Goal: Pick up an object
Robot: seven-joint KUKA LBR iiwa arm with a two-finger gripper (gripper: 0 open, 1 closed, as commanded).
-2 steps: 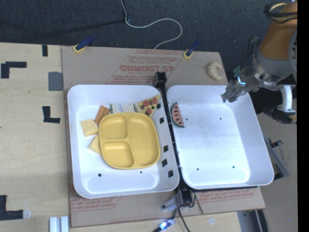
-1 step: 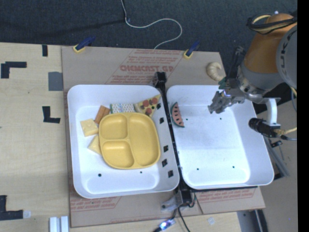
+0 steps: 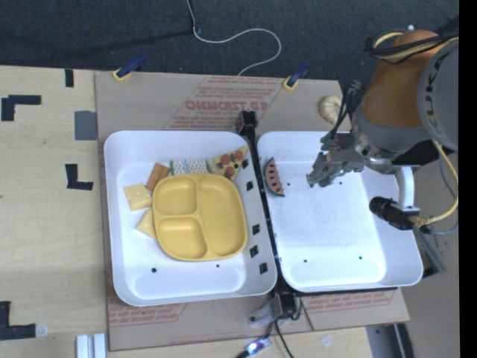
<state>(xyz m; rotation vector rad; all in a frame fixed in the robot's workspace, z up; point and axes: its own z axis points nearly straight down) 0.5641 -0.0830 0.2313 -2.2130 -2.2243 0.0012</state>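
White left bin (image 3: 119,200): holds a yellow divided plate (image 3: 200,216) lying flat at its middle, with small flat toy food pieces tucked around the plate's far and left edges. These include a pale cracker square (image 3: 137,196), a brown wafer (image 3: 156,175) and a pizza slice (image 3: 229,162) near the bin's far right corner.

White right bin (image 3: 350,274): holds one item, a watermelon slice (image 3: 274,177), red with a dark rind, lying against the bin's left wall in the far half. Rest of the floor bare.

Tool (image 3: 322,173): hangs over the far half of the right bin, to the right of the watermelon slice and apart from it, with bare floor between. Nothing is seen gripped. Whether it stands wide or narrow cannot be told, as the dark tip is too blurred.

Step in hand, by judgement: approach, before any grasp. The watermelon slice is the nearest candidate.

Next move calls for: travel leftward toward the bin wall, then descent over the slice. The slice lies flat and close to the wall, so room on that side looks tight.
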